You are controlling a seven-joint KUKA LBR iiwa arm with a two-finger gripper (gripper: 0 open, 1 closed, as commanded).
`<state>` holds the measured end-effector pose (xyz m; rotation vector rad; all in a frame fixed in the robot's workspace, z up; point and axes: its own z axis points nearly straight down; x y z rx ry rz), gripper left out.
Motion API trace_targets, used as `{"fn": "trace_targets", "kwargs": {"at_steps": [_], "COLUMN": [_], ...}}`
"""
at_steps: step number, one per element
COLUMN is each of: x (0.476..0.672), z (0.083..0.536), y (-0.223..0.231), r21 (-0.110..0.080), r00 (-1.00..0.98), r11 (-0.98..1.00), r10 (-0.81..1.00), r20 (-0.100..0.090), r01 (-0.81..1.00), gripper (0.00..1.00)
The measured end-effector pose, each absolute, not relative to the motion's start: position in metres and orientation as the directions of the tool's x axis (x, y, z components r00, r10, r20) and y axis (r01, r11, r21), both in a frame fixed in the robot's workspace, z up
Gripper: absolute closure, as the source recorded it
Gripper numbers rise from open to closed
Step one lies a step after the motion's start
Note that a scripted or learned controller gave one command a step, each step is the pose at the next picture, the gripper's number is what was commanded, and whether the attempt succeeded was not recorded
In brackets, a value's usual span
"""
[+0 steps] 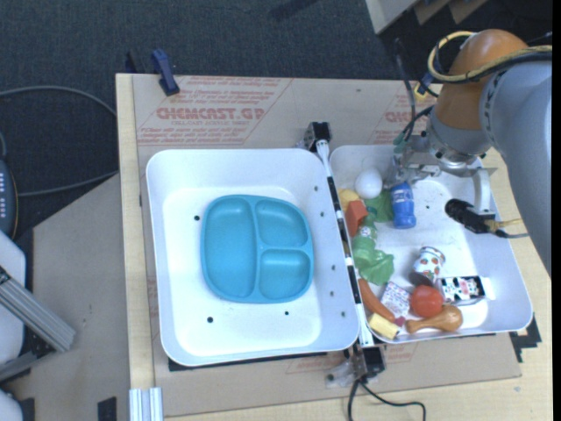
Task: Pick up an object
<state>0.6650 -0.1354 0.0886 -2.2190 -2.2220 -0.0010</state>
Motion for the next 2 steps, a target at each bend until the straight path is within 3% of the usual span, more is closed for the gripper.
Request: {"fn": "trace_targets", "kwargs": {"at_steps": [1, 2], "x": [0.6, 0.551], "z": [0.085, 0.185], "y": [-0.119, -0.089], "r21": [-0.001, 0.001], "r00": [0.0, -0.001], "r11": [0.0, 0.001], "r10": [1.0, 1.0], "r20": [0.0, 0.0], "r01": [1.0, 1.0], "gripper": [1.0, 1.0]}}
